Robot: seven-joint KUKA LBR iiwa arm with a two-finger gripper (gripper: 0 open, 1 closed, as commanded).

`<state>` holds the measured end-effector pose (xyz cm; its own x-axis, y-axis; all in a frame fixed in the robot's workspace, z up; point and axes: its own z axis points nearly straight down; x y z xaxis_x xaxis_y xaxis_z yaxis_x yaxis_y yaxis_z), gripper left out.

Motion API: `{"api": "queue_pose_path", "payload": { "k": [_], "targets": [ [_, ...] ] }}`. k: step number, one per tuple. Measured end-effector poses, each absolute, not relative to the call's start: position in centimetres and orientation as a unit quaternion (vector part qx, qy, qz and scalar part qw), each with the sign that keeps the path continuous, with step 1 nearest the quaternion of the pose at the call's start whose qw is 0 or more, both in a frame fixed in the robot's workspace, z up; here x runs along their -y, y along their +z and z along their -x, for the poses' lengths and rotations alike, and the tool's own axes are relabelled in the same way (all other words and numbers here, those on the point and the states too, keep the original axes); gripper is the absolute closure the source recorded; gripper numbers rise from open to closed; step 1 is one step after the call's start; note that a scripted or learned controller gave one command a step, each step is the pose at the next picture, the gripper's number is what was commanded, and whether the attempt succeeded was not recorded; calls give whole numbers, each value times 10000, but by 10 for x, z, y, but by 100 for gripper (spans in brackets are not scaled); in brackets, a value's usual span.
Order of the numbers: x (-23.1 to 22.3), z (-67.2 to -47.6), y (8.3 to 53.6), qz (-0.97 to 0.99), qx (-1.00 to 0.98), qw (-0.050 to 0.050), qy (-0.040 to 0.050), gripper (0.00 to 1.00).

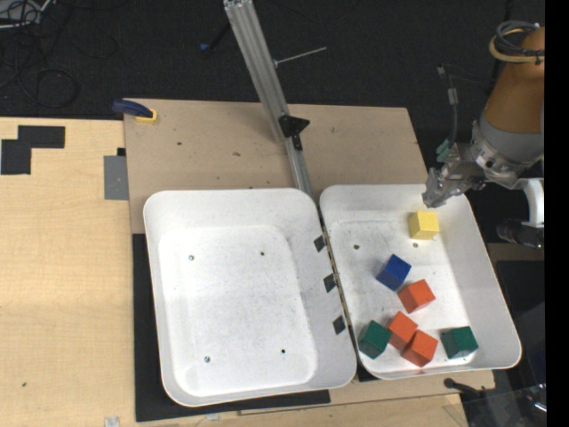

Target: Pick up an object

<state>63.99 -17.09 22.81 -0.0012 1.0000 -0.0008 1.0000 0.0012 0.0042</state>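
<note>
Nearest me, green cube (374,338), orange pair (412,337), green cube (460,342) crowd right bin's (498,278) front; blue (393,272) mid. Yellow cube (424,225) sits alone just below claw (438,191), can't tell if it's apart. I'd drop straight, centred.

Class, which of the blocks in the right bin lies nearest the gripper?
The yellow block, the sole yellow one, just below the gripper; the others lie farther down.

Light wood bench (62,265), brown board (267,145) on it, black mat (140,327) under the bins. Slanted aluminium rail (262,69) at far centre. Dark floor (107,43) with cables behind.
</note>
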Motion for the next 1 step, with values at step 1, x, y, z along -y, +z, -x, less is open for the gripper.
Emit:
{"api": "queue_pose_path", "payload": {
  "k": [1],
  "targets": [
    [172,-640,245,-7064,-7079,4,2,100]
  ]
}}
